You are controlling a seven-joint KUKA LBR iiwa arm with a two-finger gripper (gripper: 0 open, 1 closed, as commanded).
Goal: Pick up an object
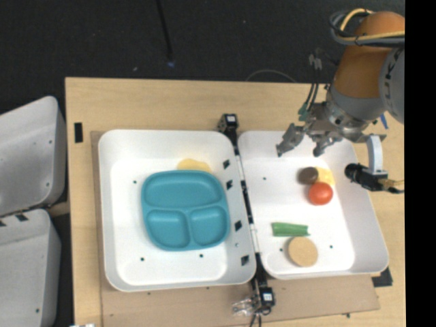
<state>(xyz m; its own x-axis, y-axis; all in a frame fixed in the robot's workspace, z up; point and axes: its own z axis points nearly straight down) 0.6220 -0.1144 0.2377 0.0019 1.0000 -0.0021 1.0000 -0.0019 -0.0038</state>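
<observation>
Two white bins sit on your counter. In the right bin, tomato touches a brown piece near the far-right wall; fingers hang spread and empty above. Crowding risks a bad grip. Cookie and bean have more room.

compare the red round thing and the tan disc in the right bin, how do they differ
The red tomato-like ball is glossy and bulges upward; the tan disc is matte and lies flat. The ball sits against a dark piece and a yellow piece; the disc lies just below a green strip. Both are round and of similar width.
</observation>
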